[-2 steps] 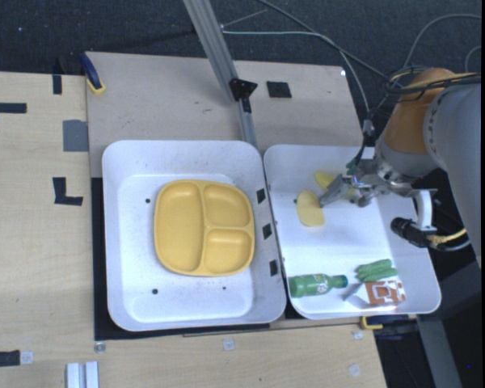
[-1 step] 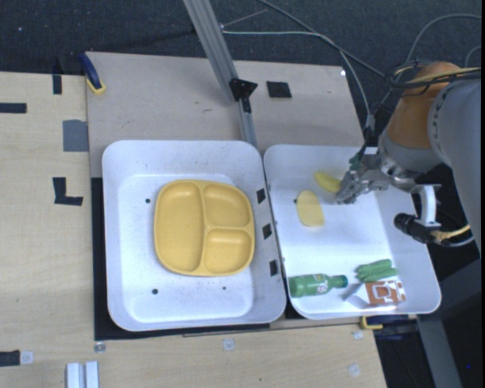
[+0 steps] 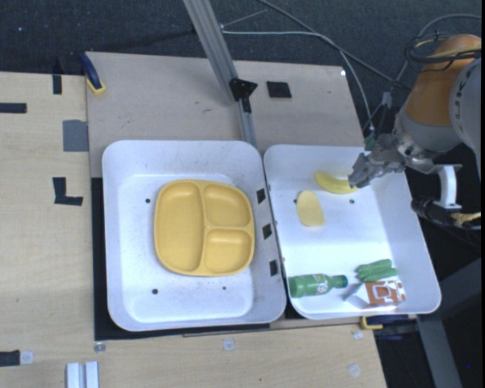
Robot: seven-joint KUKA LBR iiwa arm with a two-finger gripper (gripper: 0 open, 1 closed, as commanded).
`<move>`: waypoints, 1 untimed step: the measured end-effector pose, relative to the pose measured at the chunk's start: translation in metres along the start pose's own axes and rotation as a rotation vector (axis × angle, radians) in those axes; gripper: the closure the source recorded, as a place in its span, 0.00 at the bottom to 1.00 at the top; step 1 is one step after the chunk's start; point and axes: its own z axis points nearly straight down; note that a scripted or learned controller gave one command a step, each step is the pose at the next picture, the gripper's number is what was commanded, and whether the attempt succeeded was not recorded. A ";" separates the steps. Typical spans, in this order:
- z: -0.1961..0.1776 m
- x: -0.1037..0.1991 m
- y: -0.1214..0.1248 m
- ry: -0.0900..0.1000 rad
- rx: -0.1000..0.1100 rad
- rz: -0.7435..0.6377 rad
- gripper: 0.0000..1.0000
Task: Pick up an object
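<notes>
Overhead view of the desk (image 3: 178, 95) carrying two shallow white bins side by side. The left bin (image 3: 125, 217) holds a yellow divided plate (image 3: 204, 226), set near its centre. The right bin (image 3: 404, 233) holds the loose objects: a green bottle (image 3: 316, 283) lying on its side toward 6 o'clock, a small orange-and-white carton (image 3: 384, 293) with a green item (image 3: 375, 270) just beside it at 5 o'clock, a pale yellow piece (image 3: 310, 208) near the centre, and a yellow banana-shaped piece (image 3: 334, 183) at about 12 o'clock. The arm (image 3: 436, 95) reaches in from 3 o'clock, and its gripper (image 3: 362, 174) is lowered to the right end of the banana-shaped piece, seemingly touching it; this placement suggests that piece is the chosen target. At this resolution it cannot be told whether the gripper is wide, narrow or closed on anything, so no hold can be claimed; the piece appears to rest on the bin floor.
</notes>
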 end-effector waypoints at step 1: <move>-0.044 0.003 -0.002 0.001 0.001 0.000 1.00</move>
